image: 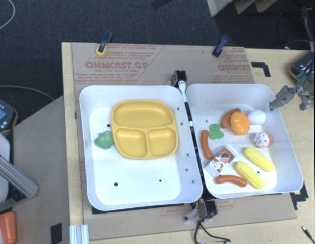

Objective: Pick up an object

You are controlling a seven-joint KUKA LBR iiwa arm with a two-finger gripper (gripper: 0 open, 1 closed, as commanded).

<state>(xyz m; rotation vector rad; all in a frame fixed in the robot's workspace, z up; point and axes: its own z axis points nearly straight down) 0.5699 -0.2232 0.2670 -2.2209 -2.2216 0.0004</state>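
Bench (pixel 147 60) bears 2 white bins (pixel 142 197).

Off to my jaws' left, the brown board (pixel 147 60) under the bins reads "CHEMCAST G.P", printed in red.

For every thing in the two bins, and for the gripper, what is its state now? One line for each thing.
yellow tray: flat in the left bin, compartments bare
green toy: beside the tray's left edge
two corn cobs: lying side by side in the right bin
white egg: lying next to the orange toy
sausage: lying on the right bin's floor
gripper: at the right bin's right edge, holding nothing
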